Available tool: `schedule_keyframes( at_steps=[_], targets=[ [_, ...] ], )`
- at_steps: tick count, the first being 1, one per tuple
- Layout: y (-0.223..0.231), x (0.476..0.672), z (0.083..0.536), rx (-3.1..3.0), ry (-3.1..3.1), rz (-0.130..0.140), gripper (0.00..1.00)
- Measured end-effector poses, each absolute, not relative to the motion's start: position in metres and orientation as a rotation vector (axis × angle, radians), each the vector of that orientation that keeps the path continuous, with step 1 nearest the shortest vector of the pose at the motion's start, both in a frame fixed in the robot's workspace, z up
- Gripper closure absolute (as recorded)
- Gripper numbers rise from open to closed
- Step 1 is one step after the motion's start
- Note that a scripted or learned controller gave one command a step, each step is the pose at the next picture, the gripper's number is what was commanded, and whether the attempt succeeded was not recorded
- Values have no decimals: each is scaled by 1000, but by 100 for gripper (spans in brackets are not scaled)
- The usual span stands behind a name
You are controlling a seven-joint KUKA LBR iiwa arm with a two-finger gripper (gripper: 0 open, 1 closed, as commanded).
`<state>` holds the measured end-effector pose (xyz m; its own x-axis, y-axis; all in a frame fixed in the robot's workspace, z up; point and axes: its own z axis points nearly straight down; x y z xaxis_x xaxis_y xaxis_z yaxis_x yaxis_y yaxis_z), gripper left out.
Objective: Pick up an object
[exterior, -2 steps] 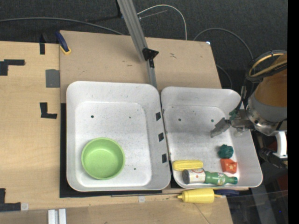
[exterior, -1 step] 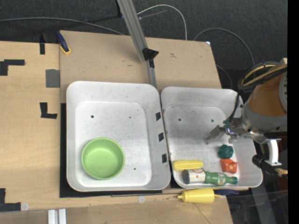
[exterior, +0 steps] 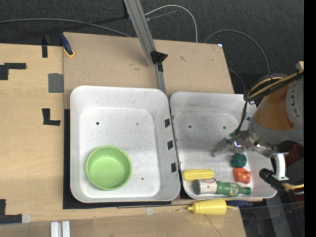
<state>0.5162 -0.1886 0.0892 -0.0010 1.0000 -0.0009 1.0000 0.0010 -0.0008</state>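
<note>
Teal round toy (exterior: pixel 239 159) just beside the gripper (exterior: pixel 232 145) looks light, hard, slippery, best pinched across its middle; gripper state: cannot tell.

Your desk (exterior: pixel 123 65) has a bare tan top, scuffed in places. To its left you have a paler wooden panel (exterior: pixel 24 132) carrying several black tape marks (exterior: pixel 48 116) and one grey patch (exterior: pixel 56 82). A blue and yellow clamp (exterior: pixel 66 44) sits at the desk's far left corner. Beyond the desk the floor (exterior: pixel 237 9) is dark grey carpet, with thin pale cables (exterior: pixel 173 11) looping across it. A grey metal pole (exterior: pixel 140 23) slants in from the top and meets the desk at a black bracket (exterior: pixel 158 57). Lighting is even, without hard shadows.
</note>
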Motion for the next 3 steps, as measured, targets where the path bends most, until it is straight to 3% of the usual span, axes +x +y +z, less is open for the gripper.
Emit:
schedule_keyframes(
  at_steps=[1, 3],
  targets=[
    [-188, 516, 99, 2220, 2224, -1, 100],
    [-185, 513, 208, 2216, 2220, 3, 100]
  ],
)
